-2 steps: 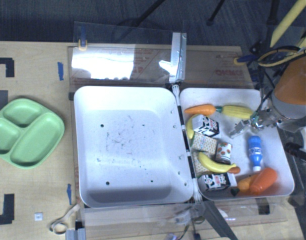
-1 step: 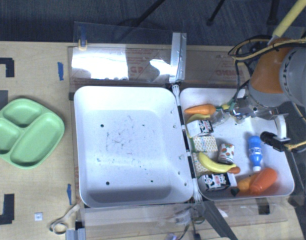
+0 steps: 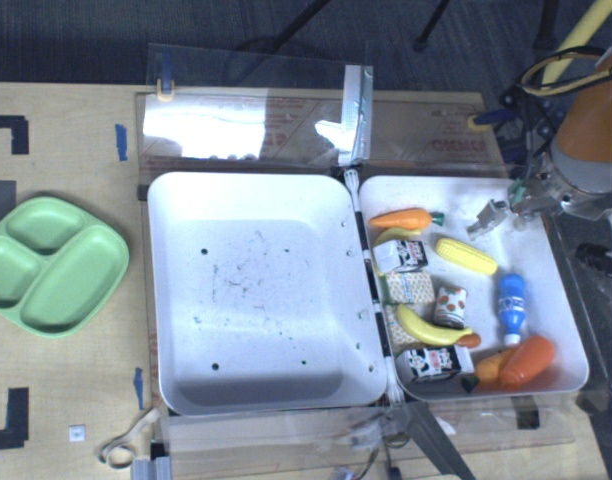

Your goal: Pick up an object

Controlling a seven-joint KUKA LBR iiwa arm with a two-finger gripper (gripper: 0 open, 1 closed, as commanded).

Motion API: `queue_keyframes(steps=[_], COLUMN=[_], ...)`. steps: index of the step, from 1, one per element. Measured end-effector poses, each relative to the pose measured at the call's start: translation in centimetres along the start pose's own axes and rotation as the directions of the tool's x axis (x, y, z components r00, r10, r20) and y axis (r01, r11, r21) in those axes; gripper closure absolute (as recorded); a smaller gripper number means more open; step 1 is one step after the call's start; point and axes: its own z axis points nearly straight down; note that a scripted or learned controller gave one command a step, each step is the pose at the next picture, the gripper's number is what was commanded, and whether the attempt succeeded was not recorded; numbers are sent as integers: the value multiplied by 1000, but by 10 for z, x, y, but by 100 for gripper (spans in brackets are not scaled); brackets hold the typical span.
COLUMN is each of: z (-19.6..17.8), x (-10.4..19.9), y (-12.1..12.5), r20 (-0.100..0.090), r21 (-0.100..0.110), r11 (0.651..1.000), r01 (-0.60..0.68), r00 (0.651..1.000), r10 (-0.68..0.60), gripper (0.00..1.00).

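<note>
The arm (image 3: 586, 153) is extended from the tabletop's right edge, with the hand (image 3: 489, 218) lowered over the right bin's (image 3: 571, 318) far corner. Whether the hand is open cannot be told; nothing is seen in it. The yellow corn (image 3: 466, 256) lies just beside it.

Two bins sit side by side on the bench (image 3: 76, 118), with a divided plate (image 3: 52, 264) well apart to their left.

The left bin (image 3: 256, 203) adjoins the right bin (image 3: 561, 298), which holds every loose item. At its far end a carrot (image 3: 399, 220) lies left of the hand (image 3: 491, 216), which hovers over the far right corner. Nearer, a corn cob (image 3: 466, 256) lies right of a small carton (image 3: 401, 256). A bottle (image 3: 510, 308) stands right of a can (image 3: 449, 305); a banana (image 3: 431, 328) lies just before the can. Another carton (image 3: 433, 364) sits at the near edge.
</note>
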Motion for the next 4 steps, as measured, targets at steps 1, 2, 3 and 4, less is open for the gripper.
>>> queue_keyframes(steps=[1, 2, 3, 4], z=[21, 35, -38, -38], x=[11, 7, 44, 44], y=[-41, -23, -35, -35], r20=[9, 0, 3, 3], r21=[-29, -2, 3, 3], r11=[995, 958, 956, 956], r01=[97, 286, 295, 295], r00=[995, 958, 956, 956], r10=[-96, -286, -295, -295], gripper=[0, 0, 0, 0])
